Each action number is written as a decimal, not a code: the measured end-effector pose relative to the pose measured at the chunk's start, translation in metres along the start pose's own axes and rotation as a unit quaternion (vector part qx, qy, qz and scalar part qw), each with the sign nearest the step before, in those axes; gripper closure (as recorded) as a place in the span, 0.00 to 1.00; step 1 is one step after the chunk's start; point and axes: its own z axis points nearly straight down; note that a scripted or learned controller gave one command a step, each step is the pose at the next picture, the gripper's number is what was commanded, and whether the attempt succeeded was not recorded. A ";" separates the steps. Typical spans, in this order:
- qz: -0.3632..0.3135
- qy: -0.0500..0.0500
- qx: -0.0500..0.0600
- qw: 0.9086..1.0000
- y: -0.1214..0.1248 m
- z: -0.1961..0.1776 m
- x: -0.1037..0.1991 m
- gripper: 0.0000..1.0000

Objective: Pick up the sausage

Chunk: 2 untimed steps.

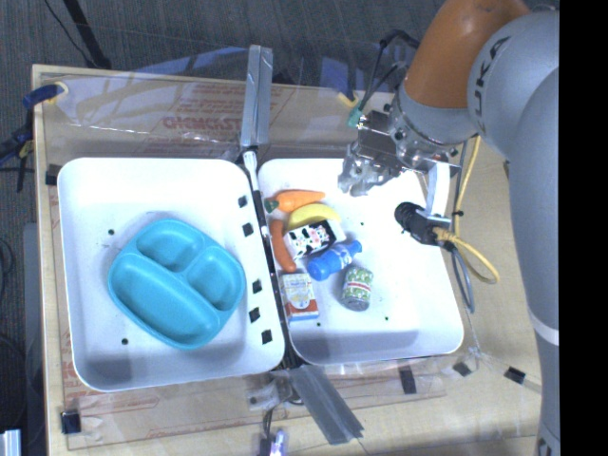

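The sausage (280,244) is a reddish-orange stick lying lengthwise against the left wall of the right bin (418,302). A black-and-white toy (310,239) touches its right side, and an orange carrot (299,199) lies just behind it. My gripper (359,179) hangs over the back of the right bin, up and to the right of the sausage and well apart from it. Nothing shows in its grasp.
Packed beside the sausage are a yellow banana (313,216), a blue bottle (332,258), a small can (357,288) and a juice carton (298,295). A blue divided plate (177,281) lies in the left bin (85,207). A black cable fitting (414,220) hangs over the right bin's right side.
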 end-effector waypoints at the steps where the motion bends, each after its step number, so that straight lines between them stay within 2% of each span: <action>1: 0.055 0.001 -0.004 0.998 0.001 0.061 -0.028 1.00; 2: 0.146 0.002 -0.003 0.989 -0.023 0.056 -0.086 1.00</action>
